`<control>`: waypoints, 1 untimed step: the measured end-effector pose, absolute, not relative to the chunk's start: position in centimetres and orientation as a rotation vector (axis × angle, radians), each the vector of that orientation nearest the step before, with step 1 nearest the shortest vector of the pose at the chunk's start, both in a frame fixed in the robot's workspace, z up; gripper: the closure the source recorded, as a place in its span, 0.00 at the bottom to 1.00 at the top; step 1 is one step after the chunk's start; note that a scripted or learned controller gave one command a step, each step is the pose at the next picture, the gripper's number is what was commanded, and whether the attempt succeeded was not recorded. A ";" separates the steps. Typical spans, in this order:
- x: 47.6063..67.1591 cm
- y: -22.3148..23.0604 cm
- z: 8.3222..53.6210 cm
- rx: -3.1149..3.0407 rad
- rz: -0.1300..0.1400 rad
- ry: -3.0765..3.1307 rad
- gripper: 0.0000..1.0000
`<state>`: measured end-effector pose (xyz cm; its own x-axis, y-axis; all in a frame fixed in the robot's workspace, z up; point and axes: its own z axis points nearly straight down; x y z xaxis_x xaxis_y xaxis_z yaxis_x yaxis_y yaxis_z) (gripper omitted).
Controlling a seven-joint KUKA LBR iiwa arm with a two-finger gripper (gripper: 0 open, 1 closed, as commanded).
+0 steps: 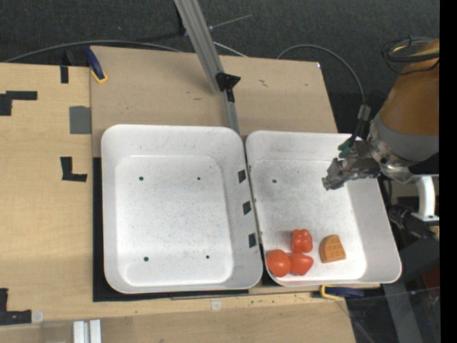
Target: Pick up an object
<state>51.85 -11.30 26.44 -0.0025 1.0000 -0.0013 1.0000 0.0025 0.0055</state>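
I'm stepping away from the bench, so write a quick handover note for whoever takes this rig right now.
Hand: over the right bin, upper part, nothing seen in it; its grip state cannot be told.
Things: three red pieces clustered at the right bin's near edge, an orange-brown block just right of them. All lie on the bin floor.
Done: nothing picked up yet.
Left: bring the hand down to one piece, grasp, lift.

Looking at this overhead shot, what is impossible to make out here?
- End effector: dark and small in the camera view, so its state and contents cannot be read.
- Grey and orange robot arm: cut off by the right edge.
- Red lumpy plastic objects: bunched in the right white bin; how many pieces is unclear.
- Tan ridged block: too small to identify.
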 end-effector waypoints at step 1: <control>51.4 -5.6 24.8 2.217 -0.001 2.231 1.00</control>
<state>51.44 -5.58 24.83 -0.0061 1.0000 0.0017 1.0000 0.0061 -0.0029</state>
